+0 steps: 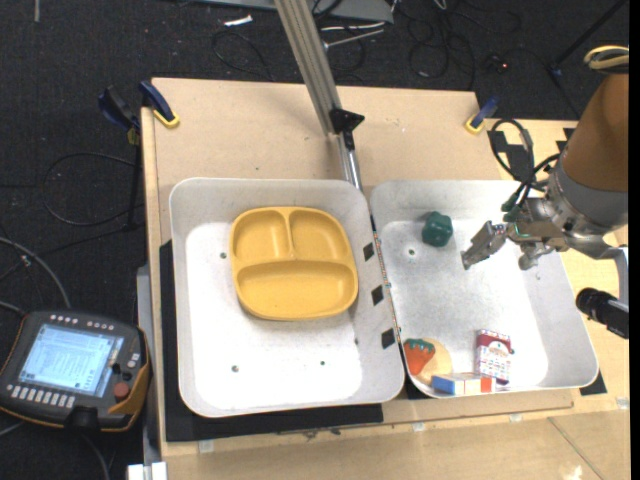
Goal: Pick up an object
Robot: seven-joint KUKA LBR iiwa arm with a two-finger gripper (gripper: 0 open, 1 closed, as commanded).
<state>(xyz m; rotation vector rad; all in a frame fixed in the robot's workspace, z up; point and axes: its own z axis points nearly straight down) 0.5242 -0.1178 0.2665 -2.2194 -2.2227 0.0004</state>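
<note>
My gripper hangs over the right bin, near its upper right part, with its two fingers spread open and nothing between them. A small dark green object lies to the left of the gripper, apart from it. At the bin's front edge lie an orange and green toy, a blue and white block and a small red and white box. The grey arm with its orange band enters from the right.
The left bin holds a yellow divided plate. A slanted metal pole runs from the top down to the seam between the bins. A teach pendant lies off the bench at lower left.
</note>
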